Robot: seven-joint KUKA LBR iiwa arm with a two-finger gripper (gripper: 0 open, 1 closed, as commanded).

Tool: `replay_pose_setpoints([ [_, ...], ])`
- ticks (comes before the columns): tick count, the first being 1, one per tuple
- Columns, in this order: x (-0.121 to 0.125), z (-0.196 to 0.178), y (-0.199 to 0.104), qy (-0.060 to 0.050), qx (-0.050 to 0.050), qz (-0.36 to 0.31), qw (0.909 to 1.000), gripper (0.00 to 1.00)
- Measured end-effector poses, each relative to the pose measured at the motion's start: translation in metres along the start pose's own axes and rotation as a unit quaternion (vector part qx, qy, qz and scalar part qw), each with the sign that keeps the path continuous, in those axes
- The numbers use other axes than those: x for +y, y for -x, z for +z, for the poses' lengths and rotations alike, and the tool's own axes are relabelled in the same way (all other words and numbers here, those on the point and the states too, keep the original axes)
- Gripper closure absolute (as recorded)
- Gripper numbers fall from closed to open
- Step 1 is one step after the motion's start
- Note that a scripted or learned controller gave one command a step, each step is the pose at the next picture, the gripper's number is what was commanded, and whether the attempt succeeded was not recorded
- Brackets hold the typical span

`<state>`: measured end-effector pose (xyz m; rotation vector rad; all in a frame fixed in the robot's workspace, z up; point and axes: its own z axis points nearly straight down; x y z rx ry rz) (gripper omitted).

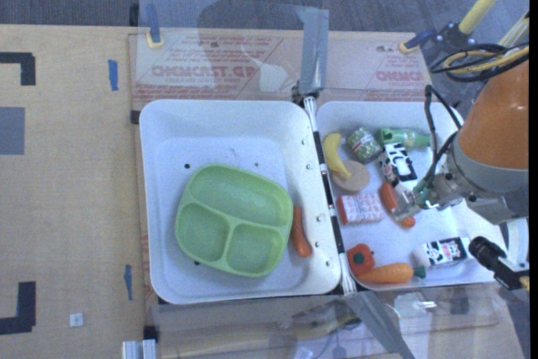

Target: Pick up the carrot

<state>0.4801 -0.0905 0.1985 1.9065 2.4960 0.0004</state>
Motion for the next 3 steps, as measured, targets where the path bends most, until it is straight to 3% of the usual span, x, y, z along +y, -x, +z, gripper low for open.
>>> replay_pose_setpoints([
  [1,0.000,0.000,0.000,0.000,0.000,0.000,1.0000,0.00],
  [2,-0.010,0.103,0.035,0.000,-0.001,-0.084,0.9965,0.00],
  [3,-0.017,0.082,0.062,0.001,-0.001,-0.133,0.9911,0.00],
])
